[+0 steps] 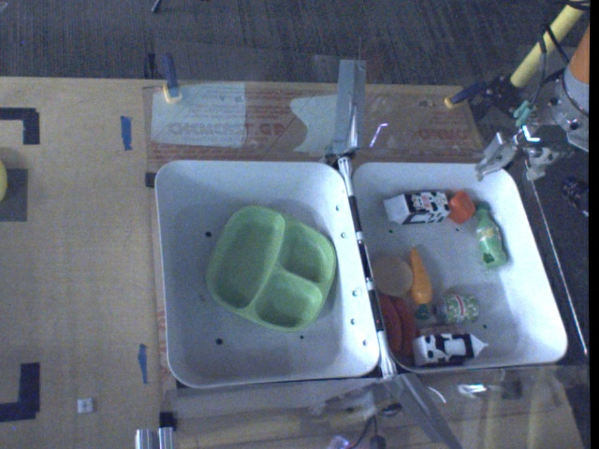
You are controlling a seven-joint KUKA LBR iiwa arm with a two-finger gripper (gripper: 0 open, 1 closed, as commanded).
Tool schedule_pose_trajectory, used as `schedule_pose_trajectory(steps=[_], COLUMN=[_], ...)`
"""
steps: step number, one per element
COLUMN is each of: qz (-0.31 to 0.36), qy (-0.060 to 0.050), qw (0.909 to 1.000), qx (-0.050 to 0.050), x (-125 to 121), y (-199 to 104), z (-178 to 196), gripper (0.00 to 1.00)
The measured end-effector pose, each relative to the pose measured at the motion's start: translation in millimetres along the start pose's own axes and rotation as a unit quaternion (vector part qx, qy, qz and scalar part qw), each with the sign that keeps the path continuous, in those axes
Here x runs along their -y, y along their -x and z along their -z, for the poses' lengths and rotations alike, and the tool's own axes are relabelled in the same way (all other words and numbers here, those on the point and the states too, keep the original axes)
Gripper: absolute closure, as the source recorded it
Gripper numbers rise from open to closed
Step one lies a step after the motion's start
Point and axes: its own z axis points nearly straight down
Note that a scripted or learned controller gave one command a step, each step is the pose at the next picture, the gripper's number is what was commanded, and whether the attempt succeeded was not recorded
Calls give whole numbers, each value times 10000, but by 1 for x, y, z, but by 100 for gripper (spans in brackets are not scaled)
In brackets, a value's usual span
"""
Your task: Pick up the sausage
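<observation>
The sausage [397, 321] is a dark red link lying lengthwise against the left wall of the right bin [533, 279], near its front, between a tan round piece and a cow-patterned carton. My gripper [513, 155] hovers over the bin's far right corner, well away from the sausage. Its fingers [489, 160] are spread apart with nothing between them.
The right bin also holds a milk carton [416, 207], an orange fruit [460, 206], a green bottle [489, 239], a tan round piece [393, 274], a carrot [420, 277], a green can [457, 307] and a second carton [447, 347]. A green divided plate [271, 267] sits in the left bin [187, 204].
</observation>
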Motion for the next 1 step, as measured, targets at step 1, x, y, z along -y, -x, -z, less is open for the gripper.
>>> schedule_pose_trajectory(steps=[1], qz=[620], qy=[94], qw=[9980], qx=[28], x=[-13], y=[-48], z=[-129], gripper=[0])
